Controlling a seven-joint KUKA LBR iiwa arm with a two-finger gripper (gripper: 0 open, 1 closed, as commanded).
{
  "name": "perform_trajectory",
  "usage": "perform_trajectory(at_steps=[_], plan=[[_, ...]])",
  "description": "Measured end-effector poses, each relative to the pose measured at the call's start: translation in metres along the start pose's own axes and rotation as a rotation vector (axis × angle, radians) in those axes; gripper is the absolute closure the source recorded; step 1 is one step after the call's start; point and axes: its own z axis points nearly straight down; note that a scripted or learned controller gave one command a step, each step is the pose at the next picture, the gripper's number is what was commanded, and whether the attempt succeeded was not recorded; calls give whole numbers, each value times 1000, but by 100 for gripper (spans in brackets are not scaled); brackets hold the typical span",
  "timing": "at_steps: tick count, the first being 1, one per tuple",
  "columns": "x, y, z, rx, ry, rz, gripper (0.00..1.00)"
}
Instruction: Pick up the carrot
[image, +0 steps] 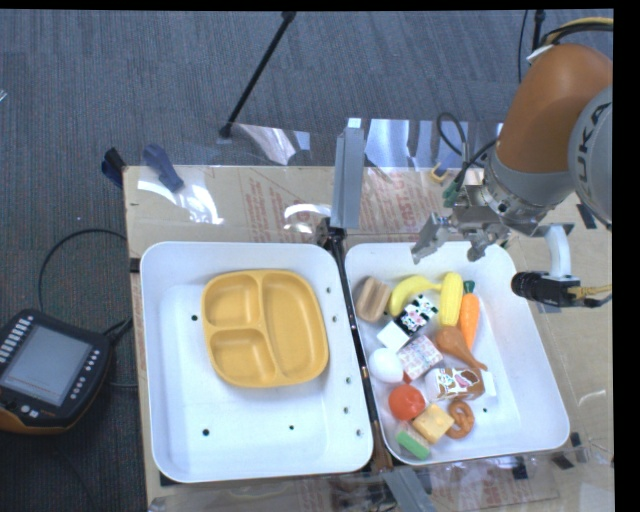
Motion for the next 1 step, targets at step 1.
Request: perform_trajectory(at_steps=[1], plan=[[-62,-69,8,0,-1,34,0]])
